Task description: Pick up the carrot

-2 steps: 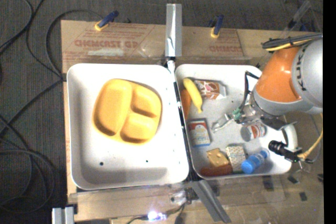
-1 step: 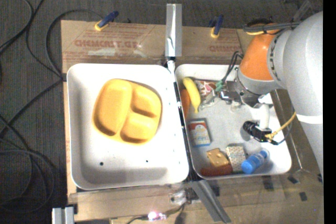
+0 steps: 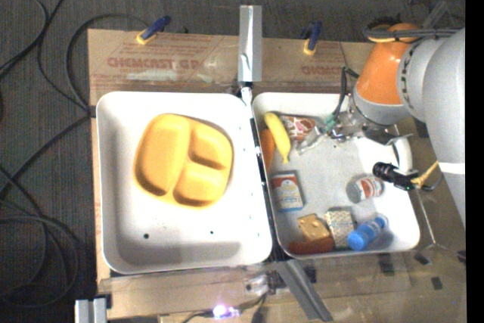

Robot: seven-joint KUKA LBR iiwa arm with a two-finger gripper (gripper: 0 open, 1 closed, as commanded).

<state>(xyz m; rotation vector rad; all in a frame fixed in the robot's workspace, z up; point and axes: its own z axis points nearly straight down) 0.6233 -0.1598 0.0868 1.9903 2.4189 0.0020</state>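
Note:
The carrot (image 3: 266, 151) is an orange piece lying along the left wall of the right bin (image 3: 344, 163), its upper end tucked under a yellow banana (image 3: 277, 135). My gripper (image 3: 333, 129) hangs over the upper middle of the right bin, below the orange band of the arm (image 3: 382, 76). It is to the right of the carrot, with a red and white packet (image 3: 302, 126) and the banana between them. Nothing shows between the gripper and the carrot touching.
The left bin (image 3: 113, 163) holds a yellow divided plate (image 3: 184, 159). In the right bin lie a small red box (image 3: 287, 191), a can (image 3: 364, 187), a blue bottle (image 3: 367, 232), a brown block (image 3: 314, 229) and a foil packet (image 3: 340, 221). A black part (image 3: 393, 174) sticks in from the right.

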